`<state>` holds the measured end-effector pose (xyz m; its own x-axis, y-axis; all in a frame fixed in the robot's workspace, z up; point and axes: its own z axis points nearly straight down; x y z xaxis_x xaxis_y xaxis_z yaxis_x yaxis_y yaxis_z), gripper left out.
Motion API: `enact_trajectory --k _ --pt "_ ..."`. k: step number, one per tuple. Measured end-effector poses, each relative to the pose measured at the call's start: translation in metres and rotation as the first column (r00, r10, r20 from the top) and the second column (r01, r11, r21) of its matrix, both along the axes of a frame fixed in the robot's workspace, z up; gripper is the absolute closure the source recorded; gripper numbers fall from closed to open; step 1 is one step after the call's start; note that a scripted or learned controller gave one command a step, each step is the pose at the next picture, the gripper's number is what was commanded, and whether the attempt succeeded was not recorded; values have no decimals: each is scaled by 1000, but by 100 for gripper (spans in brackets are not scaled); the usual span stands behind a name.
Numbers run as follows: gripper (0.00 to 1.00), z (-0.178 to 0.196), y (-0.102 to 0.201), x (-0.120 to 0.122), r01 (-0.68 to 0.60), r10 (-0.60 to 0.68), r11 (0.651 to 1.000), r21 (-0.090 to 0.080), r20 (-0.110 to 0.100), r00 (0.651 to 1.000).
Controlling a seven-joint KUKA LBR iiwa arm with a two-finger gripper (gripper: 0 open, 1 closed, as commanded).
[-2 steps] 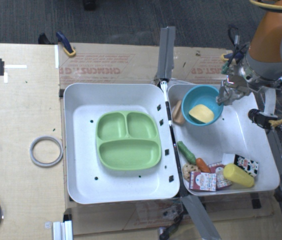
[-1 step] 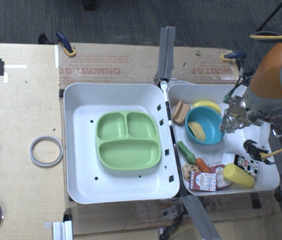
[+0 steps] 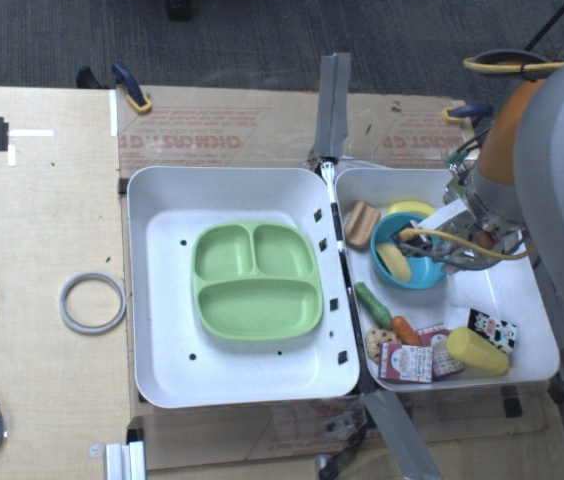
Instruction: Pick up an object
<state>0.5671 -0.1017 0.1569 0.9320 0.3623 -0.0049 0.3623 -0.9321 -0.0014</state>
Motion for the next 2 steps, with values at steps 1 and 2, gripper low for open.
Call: enact_trajectory --k 1,2 --pt "100 44 -85 30 72 -72 997 0 2 997" --pt "100 4 -77 -38 170 -170 986 1 -1 986"
